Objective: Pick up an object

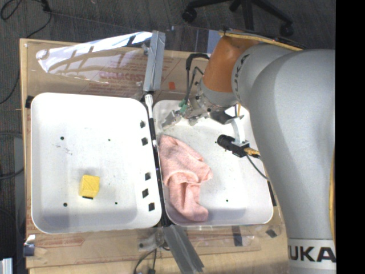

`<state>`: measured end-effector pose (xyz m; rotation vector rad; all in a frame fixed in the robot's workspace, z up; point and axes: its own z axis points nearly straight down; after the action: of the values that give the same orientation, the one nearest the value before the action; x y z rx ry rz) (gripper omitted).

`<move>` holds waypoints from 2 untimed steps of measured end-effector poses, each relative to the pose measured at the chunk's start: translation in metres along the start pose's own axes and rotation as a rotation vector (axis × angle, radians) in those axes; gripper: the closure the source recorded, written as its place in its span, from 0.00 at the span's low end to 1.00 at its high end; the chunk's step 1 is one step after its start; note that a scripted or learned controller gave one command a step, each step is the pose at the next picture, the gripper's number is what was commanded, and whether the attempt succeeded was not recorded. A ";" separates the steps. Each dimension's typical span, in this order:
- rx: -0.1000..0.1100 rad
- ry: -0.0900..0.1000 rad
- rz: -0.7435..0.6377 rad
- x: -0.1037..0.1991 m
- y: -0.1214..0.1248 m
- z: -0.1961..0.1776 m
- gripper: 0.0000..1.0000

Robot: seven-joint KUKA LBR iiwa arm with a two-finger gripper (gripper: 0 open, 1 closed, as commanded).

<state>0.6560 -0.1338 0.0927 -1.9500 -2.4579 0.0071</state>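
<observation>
Reaching into the right bin (251,210), upper centre of frame.
Gripper (181,114) finger state cannot be determined; pink cloth (181,176) lies below it, yellow block (89,186) lower left.

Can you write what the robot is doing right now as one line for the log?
claw: top of right bin, holding nothing seen | cloth: right bin, left side | yellow block: left bin

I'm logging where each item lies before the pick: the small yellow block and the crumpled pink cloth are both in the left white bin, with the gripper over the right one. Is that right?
Not quite. In the camera view the crumpled pink cloth lies in the right white bin, against its left wall. The small yellow block is in the left white bin, and the gripper is over the right one.
</observation>
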 end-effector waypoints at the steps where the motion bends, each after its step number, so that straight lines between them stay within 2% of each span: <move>1: -0.006 -0.001 -0.025 -0.064 -0.024 -0.126 0.00; 2: -0.002 0.001 -0.033 -0.043 -0.034 -0.022 0.00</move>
<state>0.6326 -0.1840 0.1152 -1.9103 -2.4900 0.0032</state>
